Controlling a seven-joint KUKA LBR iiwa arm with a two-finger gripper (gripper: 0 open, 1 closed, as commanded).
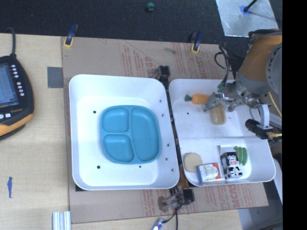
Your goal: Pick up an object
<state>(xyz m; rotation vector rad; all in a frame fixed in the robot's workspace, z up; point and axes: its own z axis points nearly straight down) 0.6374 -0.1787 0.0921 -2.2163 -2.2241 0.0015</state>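
Where the right bin (pixel 218 87) holds its scatter of small things, a tan, rounded block (pixel 218 115) lies in the upper middle, directly under the gripper (pixel 219 101). Metal fingers (pixel 211 103) reach down to the block's top end, but whether they grip it or merely touch it cannot be told from this slanted view, nor how far apart they stand. Just to the left of the gripper lies a toy carrot (pixel 198 98), orange with a green tip pointing left, close to the fingers. Along the bin's lower edge sit a flat tan disc (pixel 192 161), a small carton (pixel 209 172) with red and blue print just beside it, then a black-and-white cow-patterned box (pixel 231 165) with a green leafy piece (pixel 241 154) at its right side. The grey arm (pixel 261 66), with its orange band, enters from the right above the bin. The left bin (pixel 81 128) holds a blue divided plate (pixel 130 133), three compartments, lying flat in its middle. Both bins rest on brown cardboard (pixel 120 56) held by clamps, and a teach pendant (pixel 13 97) lies at the far left of the wooden bench (pixel 33 176).
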